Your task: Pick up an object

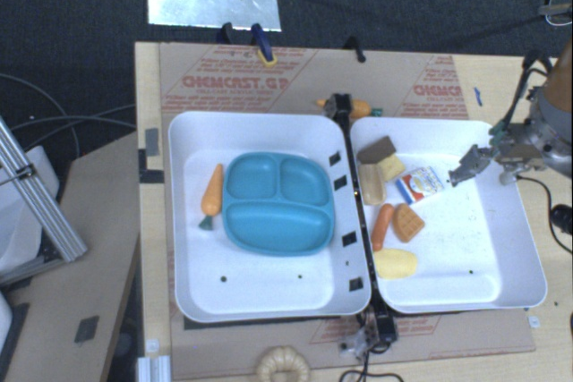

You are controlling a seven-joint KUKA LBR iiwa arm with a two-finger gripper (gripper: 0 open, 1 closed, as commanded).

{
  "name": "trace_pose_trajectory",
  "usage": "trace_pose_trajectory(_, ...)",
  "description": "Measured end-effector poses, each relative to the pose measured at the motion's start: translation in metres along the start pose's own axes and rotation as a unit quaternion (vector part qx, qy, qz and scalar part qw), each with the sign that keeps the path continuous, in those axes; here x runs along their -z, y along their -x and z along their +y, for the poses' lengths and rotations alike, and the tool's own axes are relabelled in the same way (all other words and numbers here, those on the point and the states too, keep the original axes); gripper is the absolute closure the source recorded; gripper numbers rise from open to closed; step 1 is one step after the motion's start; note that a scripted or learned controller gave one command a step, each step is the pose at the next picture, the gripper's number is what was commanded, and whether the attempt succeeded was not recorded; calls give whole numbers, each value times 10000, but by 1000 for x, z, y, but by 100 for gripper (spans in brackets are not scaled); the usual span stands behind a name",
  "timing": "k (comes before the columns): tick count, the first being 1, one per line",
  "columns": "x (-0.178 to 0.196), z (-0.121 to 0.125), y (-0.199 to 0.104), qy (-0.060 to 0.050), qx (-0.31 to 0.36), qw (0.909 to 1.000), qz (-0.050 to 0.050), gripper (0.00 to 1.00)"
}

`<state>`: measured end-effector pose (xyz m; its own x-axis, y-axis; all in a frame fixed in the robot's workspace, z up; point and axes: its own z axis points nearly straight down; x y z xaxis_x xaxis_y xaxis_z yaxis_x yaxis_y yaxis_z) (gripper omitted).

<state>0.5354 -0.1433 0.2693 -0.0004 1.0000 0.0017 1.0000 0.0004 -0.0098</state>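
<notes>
The bench carries 2 shallow white plastic bins with rounded corners, set side by side on a brown printed board.

The left bin [192, 192] holds a smooth teal plate [276, 203] moulded into 3 compartments, roughly oval in outline. Just beside it, towards the left wall, lies a slim orange toy carrot [211, 192] with a small dark green tip at its lower end.

The right bin [501, 255] holds a cluster of small items near its left wall. A dark brown block [376, 148] lies at the top, touching a pale yellow wedge [390, 167]. A tan rectangular piece [372, 184] sits below them. A flat red, white and blue packet [420, 184] lies to the right of these. Lower down are a second orange carrot-like piece [382, 226], an orange waffle-textured wedge [408, 224] and a smooth pale yellow oval [395, 263].

The gripper [460, 172], dark metal and angular, hangs over the right bin just right of the packet. Whether its pincer is spread or closed cannot be told, and nothing is seen held in it.
</notes>
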Motion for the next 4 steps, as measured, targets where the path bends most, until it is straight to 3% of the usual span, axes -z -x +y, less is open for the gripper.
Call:
trace_pose_trajectory(1, 6, 2, 0, 57, 13, 10000, -10, 0)
trace_pose_trajectory(3, -107, -3, 14, 36, 1, 10000, -7, 0)
trace_pose_trajectory(4, -161, -10, 7, 32, 4, 10000, 0, 0)
